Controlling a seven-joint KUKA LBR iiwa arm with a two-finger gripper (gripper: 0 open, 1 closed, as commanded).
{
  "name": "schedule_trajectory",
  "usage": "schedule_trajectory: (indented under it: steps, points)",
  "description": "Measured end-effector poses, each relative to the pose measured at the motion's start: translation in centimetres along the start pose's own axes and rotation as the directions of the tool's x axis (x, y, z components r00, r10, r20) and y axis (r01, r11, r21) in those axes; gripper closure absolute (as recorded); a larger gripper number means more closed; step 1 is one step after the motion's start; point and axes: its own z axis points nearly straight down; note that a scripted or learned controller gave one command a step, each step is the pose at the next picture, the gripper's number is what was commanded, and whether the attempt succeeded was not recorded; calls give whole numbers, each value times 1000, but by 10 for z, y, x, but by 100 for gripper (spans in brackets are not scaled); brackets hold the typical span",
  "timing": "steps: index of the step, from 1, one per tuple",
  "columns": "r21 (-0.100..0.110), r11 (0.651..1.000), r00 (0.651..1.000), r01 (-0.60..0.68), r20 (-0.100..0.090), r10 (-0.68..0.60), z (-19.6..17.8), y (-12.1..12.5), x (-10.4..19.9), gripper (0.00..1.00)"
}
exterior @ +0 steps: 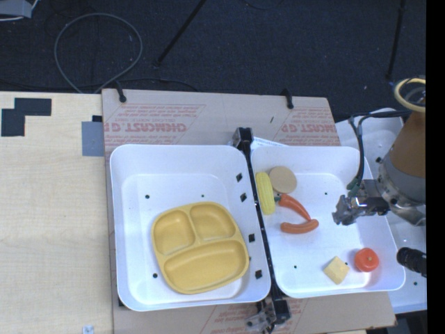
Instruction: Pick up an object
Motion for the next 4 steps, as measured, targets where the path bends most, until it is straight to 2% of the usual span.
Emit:
schedule_trajectory:
  steps: [1,3,4]
  points:
    - [2,1000,1000,2,-2,-2,8,4,46,100]
    - [2,1000,1000,3,-1,-3,4,31,143,100]
    - [2,1000,1000,3,0,-3,21,53,185,100]
